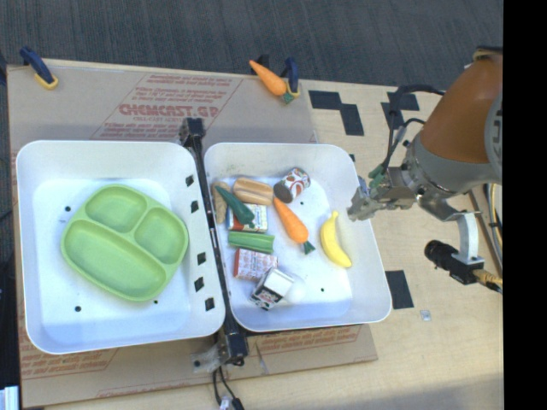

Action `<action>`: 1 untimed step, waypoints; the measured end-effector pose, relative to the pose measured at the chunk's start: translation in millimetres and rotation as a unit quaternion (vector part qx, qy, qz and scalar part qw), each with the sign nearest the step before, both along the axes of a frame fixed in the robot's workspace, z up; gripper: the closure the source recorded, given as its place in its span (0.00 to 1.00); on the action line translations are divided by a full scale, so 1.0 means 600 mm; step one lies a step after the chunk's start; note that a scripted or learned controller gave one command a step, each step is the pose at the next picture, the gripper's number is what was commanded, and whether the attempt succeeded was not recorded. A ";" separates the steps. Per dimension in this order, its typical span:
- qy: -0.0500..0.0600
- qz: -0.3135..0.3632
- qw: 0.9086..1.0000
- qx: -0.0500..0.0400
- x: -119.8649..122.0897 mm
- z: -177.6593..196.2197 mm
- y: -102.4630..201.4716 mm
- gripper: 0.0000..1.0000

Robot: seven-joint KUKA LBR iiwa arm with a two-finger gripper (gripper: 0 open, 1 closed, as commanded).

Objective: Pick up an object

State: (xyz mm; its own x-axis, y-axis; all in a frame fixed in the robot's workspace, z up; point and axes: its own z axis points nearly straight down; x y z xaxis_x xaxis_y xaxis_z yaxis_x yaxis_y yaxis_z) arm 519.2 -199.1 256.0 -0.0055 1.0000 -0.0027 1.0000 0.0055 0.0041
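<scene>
High slanted overhead of both bins (51,331)

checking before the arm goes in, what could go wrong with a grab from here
The gripper sits above the right bin's rim; descending there could strike it. The banana and carrot lie close together, so fingers may nudge one while closing on the other. Items further left are packed tightly.

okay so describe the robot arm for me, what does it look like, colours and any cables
The arm is bulky and rounded, with a broad orange band above a grey wrist. Its pincer is a small grey metal part. Thin dark cables loop near the wrist.
</scene>
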 end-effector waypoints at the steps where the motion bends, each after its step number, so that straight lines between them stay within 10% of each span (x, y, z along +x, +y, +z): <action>1: 0.004 0.001 1.000 0.002 0.051 -0.123 -0.019 1.00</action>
State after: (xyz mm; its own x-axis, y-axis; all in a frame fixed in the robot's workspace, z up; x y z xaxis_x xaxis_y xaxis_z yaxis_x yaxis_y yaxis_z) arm 549.8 -210.3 182.2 -0.0071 1.0000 0.0006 1.0000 0.0071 -0.0048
